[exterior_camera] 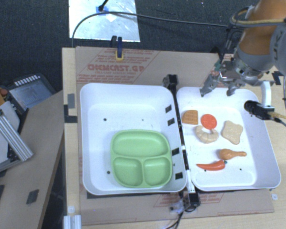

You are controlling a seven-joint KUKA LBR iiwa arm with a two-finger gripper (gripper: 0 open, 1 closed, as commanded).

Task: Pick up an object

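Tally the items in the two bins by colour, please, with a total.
Green: 1, divided plate
Red: 2, round slice, chili pepper
Tan or brown: 4, cracker, bread piece, drumstick, pale ring
Total: 7

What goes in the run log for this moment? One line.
pincer open, above right bin's far edge | nothing held | toy foods in right bin | green divided plate in left bin

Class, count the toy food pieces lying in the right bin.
6: cracker far left, tomato slice beside it, doughnut below, bread slice right, drumstick lower right, red chili nearest. None looks hidden.
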